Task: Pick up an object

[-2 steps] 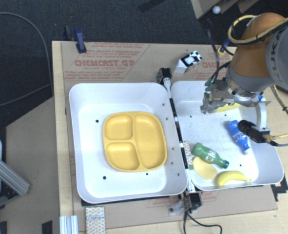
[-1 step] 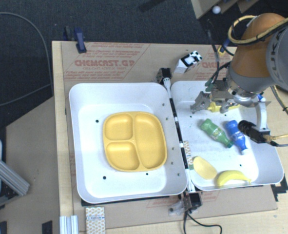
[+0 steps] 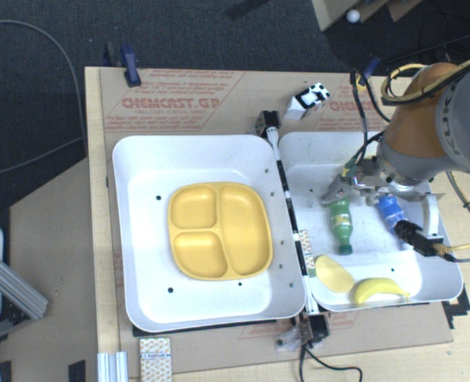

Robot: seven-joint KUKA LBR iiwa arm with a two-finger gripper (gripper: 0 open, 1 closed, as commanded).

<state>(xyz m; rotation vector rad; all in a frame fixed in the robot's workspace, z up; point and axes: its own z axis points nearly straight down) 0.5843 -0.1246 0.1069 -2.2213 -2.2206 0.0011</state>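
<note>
Pincer (image 3: 360, 183) low in the right shallow white bin (image 3: 314, 151), just above the cap end of a green plastic bottle (image 3: 342, 224).

Whether apart or together: cannot tell, fingers hidden under the grey wrist. Bottle lying flat on the bin floor, long axis running roughly away from the camera and toward it, cap at the far end by the pincer, base toward the near wall. Probably light, stiff and smooth, apt to roll or slip; best gripped across the middle of the body, square to that axis. Just right, a small blue object (image 3: 390, 211). Nearer, a pale yellow rounded piece (image 3: 333, 274) and a yellow banana (image 3: 380, 290). Left bin (image 3: 139, 173): a yellow three-compartment plate (image 3: 219, 231).
</note>
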